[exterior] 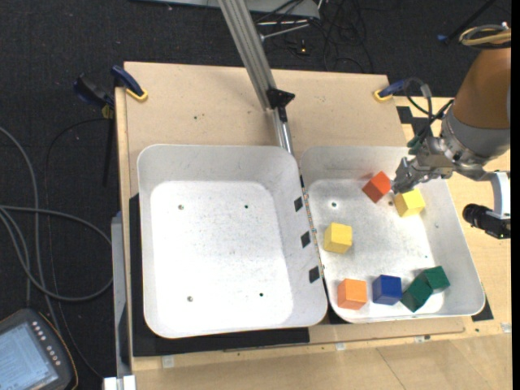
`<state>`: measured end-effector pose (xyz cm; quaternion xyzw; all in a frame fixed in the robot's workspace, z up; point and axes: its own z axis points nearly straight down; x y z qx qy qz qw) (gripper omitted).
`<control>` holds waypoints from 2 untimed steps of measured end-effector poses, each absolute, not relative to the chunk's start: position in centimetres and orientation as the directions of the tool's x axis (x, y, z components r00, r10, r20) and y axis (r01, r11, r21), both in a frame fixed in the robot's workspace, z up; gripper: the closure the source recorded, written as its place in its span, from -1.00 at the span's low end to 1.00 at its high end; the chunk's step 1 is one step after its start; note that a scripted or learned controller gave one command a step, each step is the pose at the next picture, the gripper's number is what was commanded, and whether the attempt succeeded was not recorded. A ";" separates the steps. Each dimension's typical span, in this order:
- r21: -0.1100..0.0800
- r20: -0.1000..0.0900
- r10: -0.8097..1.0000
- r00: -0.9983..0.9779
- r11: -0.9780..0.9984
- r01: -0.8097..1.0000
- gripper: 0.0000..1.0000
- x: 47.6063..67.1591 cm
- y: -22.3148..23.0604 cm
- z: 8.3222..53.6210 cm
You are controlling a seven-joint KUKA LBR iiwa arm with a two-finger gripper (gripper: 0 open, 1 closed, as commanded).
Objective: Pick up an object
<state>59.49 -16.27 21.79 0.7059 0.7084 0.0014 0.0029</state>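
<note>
Claw (404, 187): low in right bin (455, 242), between red-orange cube (376, 187) and yellow cube (409, 202), seeking purchase; finger spread indiscernible.

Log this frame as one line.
gripper low in right bin | between red-orange block and yellow block | grasp: unclear | left bin

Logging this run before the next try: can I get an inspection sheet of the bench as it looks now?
Surface: wooden bench bearing a left white bin and a right white bin.
Job's things: in the right bin, orange-red cube, two yellow cubes, orange cube, blue cube, two dark green blocks.
Clutter: nothing seen.
Grippers: claw low between the orange-red cube and the upper yellow cube.
Cables: black cables on the floor.
Surroundings: clamps at bench corners.
</note>
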 end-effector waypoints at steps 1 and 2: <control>0.008 -0.003 1.000 -0.004 0.004 1.000 1.00 59.6 -16.3 27.2; 0.001 0.001 1.000 -0.007 0.007 1.000 1.00 60.0 -11.0 27.5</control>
